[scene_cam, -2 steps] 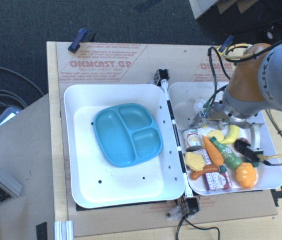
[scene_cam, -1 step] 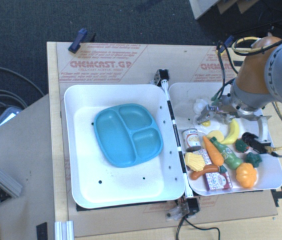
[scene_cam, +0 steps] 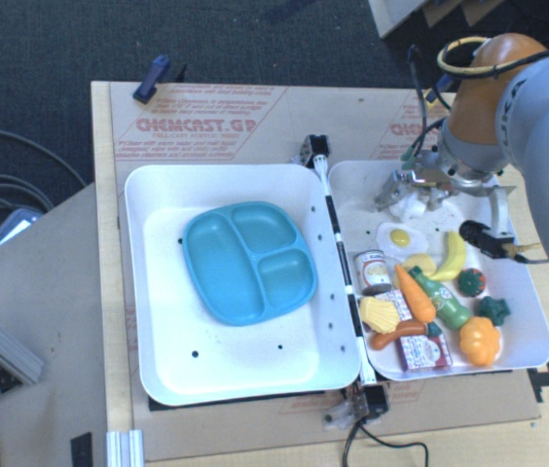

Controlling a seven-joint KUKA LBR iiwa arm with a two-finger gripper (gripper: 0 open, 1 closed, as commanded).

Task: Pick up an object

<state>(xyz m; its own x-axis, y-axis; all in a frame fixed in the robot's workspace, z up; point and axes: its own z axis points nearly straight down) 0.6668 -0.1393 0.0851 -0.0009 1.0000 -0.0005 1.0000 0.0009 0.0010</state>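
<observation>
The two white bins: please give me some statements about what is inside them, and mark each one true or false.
1. The blue divided plate lies in the left bin. True.
2. The fried egg lies on the blue divided plate. False: it lies in the right bin, near the gripper.
3. The banana is in the right bin. True.
4. The carrot lies alone in the left bin. False: it lies among the toy foods in the right bin.
5. The gripper is over the left bin. False: over the right bin's far end.
</observation>
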